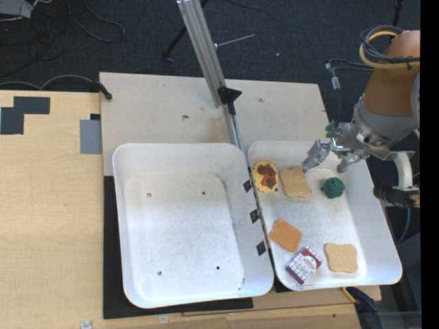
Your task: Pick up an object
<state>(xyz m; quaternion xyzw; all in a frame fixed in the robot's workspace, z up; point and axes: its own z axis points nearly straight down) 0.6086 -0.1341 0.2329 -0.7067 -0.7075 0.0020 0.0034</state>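
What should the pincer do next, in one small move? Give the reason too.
Probably lower the pincer a little toward the green ball. It hangs above the right bin's far end with its fingers spread and nothing between them, while the ball lies just below it, apart from the tan slice, so it looks like the nearest free target.

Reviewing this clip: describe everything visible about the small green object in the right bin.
The green object is a small, rounded, dark-green lump with a bumpy, matte surface, looking like soft rubber or plastic; finer detail is too small to tell. It rests on the floor of the right bin, in its upper part near the right wall. It lies apart from the tan slice to its left. The gripper is above it in the picture and not holding it.
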